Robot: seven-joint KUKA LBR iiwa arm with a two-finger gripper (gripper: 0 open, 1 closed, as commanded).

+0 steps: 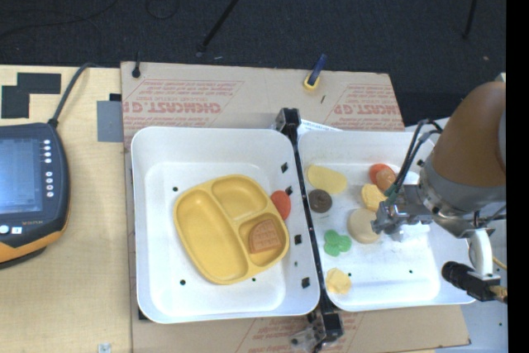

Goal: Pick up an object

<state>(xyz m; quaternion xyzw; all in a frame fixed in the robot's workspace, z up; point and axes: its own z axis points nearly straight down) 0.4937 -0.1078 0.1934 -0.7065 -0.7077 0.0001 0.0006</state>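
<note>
I've got the gripper (pixel 387 221) low in the right bin (pixel 413 285), right beside a tan disc (pixel 361 226); can't tell its grip.

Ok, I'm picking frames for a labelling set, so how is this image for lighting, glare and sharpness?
Camera view: even overhead light, soft shadows inside the left bin; mild glare on the white plastic of the right bin; overall slightly soft, so small items like the green piece lack detail; the gripper is dark and blurred; the floor behind is underexposed.
</note>
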